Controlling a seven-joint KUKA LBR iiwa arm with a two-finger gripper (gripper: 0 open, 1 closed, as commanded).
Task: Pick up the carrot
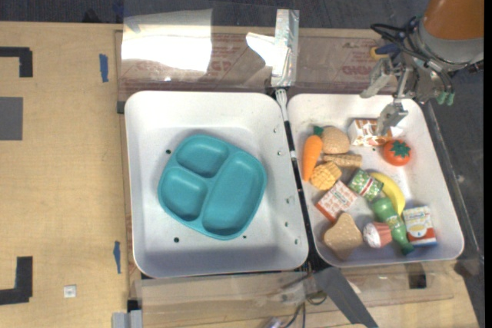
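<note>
The small orange toy carrot with a green top (311, 156) is seen at the left edge of the right shallow white bin (450, 223), right of frame centre, beside a tan bread-like toy (335, 140). It is judged light, rigid and perhaps slippery; its thicker upper body is best gripped crosswise. The metal two-finger hand (393, 113) hangs at upper right; whether it is apart cannot be told.

The grey arm with its orange band reaches in from the right, its hand (393, 110) pointing down.
</note>
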